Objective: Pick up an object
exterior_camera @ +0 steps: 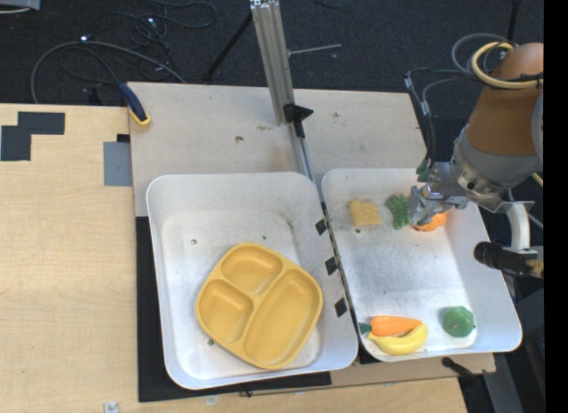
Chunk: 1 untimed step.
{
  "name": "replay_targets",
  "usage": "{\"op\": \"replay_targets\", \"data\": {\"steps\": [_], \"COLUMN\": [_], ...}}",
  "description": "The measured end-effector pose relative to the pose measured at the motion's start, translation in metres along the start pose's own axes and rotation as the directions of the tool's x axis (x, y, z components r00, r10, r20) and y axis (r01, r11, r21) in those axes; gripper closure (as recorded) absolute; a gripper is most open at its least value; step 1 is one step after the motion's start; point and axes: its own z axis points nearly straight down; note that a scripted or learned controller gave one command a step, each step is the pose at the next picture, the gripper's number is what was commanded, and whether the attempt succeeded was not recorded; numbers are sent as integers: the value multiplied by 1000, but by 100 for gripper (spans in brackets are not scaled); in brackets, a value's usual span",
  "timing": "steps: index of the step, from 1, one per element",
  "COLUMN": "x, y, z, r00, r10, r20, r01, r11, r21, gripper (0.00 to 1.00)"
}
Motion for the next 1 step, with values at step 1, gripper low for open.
{"op": "replay_targets", "data": {"steps": [1], "x": [53], "y": [-26], "z": [-4], "r00": [1000], "r10": [0], "r20": [0], "r01": [0], "r11": [1000], "r21": [0], "gripper": [100]}}
